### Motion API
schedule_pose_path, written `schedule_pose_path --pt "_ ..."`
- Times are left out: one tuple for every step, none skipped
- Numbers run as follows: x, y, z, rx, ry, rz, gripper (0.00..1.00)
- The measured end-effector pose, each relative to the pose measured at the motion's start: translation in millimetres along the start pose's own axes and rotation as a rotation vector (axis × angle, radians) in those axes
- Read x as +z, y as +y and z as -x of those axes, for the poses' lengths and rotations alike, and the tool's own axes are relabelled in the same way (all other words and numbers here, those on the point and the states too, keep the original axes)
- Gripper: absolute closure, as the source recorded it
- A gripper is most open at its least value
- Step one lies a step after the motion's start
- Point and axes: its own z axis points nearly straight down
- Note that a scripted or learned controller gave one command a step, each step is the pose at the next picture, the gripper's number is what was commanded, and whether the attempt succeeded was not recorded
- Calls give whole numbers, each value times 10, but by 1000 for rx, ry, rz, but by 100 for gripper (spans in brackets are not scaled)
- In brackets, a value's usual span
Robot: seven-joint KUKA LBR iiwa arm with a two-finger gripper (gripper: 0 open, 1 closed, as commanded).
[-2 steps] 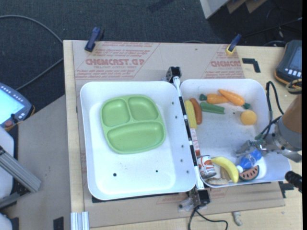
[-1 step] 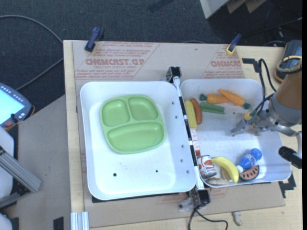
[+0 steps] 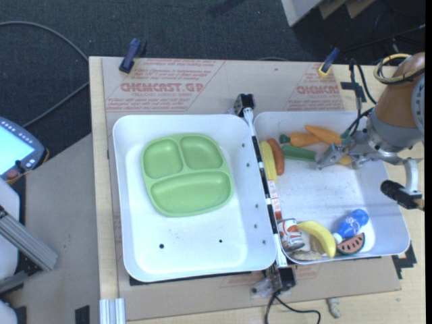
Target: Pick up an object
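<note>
My gripper hangs low over the back of the right bin, at the end of the grey arm that reaches in from the right. Just left of it lie an orange carrot and a long green vegetable. A yellow banana and a red sausage lie along the bin's left wall. At the front of the bin are a small can, a second banana, a blue object and a watermelon slice.
The left bin holds a green divided plate. A black ridge with clips runs between the two bins. The bench's cardboard top surrounds both bins, and blue clamps sit at its back edge.
</note>
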Motion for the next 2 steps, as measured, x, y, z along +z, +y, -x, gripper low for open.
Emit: schedule_pose_path --pt "-65 517 -228 1 1 -5 0" --pt "1 382 -47 2 1 -4 0"
